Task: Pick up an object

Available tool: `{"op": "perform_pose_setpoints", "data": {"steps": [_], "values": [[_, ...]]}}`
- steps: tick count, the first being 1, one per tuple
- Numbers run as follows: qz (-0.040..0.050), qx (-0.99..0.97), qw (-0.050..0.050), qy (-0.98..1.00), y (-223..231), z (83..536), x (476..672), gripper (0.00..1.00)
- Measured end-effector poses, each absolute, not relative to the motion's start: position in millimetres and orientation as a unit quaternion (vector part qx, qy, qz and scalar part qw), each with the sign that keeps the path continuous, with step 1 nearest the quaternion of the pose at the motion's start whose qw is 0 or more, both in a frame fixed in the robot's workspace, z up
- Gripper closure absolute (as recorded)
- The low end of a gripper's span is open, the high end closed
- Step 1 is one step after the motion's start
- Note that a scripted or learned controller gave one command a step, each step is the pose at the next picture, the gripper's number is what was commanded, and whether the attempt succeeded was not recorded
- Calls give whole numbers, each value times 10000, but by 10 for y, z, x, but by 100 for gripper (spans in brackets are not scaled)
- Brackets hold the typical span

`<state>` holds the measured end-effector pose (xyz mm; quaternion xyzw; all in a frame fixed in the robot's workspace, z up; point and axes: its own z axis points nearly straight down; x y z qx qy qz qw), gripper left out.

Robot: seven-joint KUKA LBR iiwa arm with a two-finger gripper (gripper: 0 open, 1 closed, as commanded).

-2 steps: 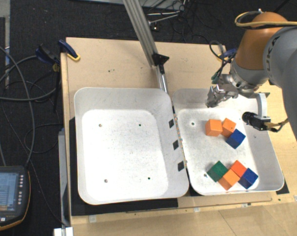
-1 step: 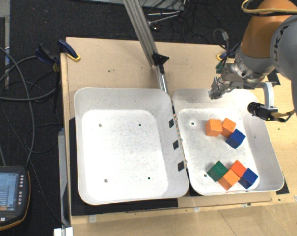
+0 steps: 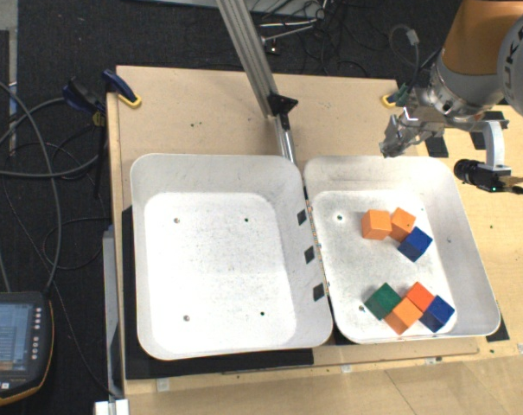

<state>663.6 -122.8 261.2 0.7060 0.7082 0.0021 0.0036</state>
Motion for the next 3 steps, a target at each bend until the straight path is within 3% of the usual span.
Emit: {"op": "perform_pose_setpoints", "data": {"steps": [3], "values": [[2, 7039, -11, 7103, 404, 2541, 6196, 100]]}}
